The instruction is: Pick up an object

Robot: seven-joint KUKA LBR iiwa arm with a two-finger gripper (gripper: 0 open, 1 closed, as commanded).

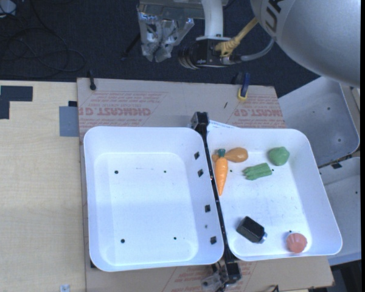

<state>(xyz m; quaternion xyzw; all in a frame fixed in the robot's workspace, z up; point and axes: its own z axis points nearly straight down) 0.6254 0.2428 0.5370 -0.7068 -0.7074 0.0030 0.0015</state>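
Observation:
The right bin (304,193) holds several objects. An orange carrot (221,174) lies along its left wall, with an orange rounded piece (236,155) just beside its top. A green lump (278,156) and a green pickle-like piece (257,171) sit toward the back. A black block (251,229) and a reddish ball (296,243) rest near the front. My gripper (164,35) hangs high above the bench at the top of the view, well behind both bins and far from every object. Nothing shows in it.
The left bin (94,181) stands beside the right one, joined along a black divider (210,181). Both rest on a cardboard sheet (146,105). The grey arm (310,23) crosses the upper right. Cables lie on the dark floor behind.

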